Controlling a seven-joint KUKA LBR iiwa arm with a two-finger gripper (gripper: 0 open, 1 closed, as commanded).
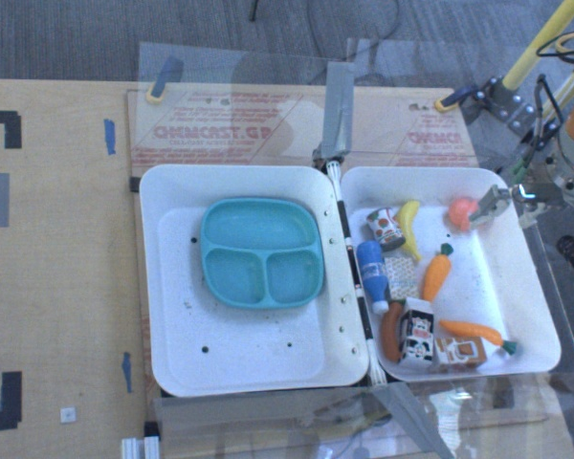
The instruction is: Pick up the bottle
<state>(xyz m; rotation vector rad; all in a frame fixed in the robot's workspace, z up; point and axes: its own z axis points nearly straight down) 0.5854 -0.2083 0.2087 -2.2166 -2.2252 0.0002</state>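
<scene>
We want the blue bottle (371, 273)

Our tool (490, 207), open or closed we cannot tell, sits far right; crowded toys could get grabbed instead.

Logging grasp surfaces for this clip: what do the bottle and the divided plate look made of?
Bottle: likely smooth plastic, going by its even blue body and white cap; gloss is too small to judge. Plate: probably matte moulded plastic, with uniform teal and rounded compartment ridges.
</scene>
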